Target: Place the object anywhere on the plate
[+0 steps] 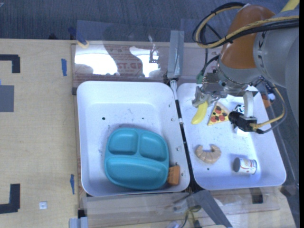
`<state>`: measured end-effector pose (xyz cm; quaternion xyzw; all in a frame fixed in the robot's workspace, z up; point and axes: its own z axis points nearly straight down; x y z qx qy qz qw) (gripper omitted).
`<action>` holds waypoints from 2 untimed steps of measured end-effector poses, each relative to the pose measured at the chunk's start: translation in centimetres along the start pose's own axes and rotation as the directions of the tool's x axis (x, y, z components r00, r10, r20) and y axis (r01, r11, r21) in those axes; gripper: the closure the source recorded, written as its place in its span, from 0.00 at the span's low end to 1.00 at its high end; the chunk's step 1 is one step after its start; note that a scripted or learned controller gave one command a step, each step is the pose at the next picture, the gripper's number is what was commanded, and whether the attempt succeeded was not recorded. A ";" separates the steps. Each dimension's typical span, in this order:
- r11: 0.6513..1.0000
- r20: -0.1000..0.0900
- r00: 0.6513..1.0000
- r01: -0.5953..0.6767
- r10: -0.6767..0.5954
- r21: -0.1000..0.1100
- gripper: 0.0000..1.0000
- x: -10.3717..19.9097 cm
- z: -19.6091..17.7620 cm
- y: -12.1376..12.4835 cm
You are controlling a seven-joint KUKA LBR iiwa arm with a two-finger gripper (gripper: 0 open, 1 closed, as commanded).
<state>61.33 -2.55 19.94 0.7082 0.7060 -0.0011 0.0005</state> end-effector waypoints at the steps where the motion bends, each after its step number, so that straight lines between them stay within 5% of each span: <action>1: 0.998 -0.006 0.998 0.055 -0.055 0.003 1.00 11.1 1.6 -5.7; 2: 0.999 -0.003 0.999 0.046 -0.046 0.001 0.00 10.5 1.5 -5.6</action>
